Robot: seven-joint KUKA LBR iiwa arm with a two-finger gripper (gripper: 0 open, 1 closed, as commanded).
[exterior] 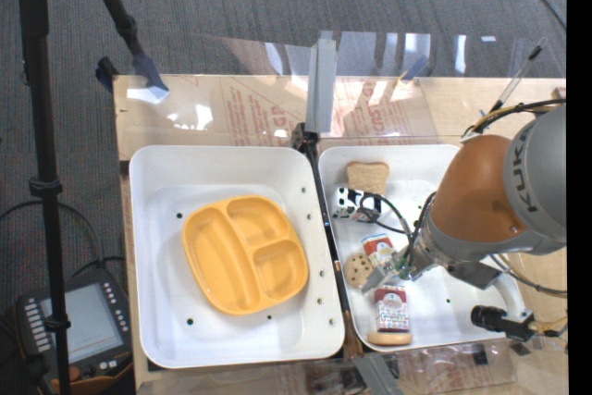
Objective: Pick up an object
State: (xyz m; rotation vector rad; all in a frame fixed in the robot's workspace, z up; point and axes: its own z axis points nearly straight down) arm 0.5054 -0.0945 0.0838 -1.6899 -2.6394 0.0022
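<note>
The claw is hovering at the cookie's three o'clock, grip state unclear; brittle, light cookie, best pinched edgewise.

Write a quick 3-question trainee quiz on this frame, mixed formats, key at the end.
1. True or false: the yellow divided plate lies in the right bin.
2. Multiple choice: which item lies nearest the right bin's far wall? A) slice of toast B) ketchup bottle C) cookie
3. Short answer: over which bin does the gripper reach, and which items lie right beside it?

Key:
1. False; it lies in the left bin.
2. A
3. The right bin; the cookie and the small red and white packet lie beside it, with the ketchup bottle just nearer the camera.
</note>
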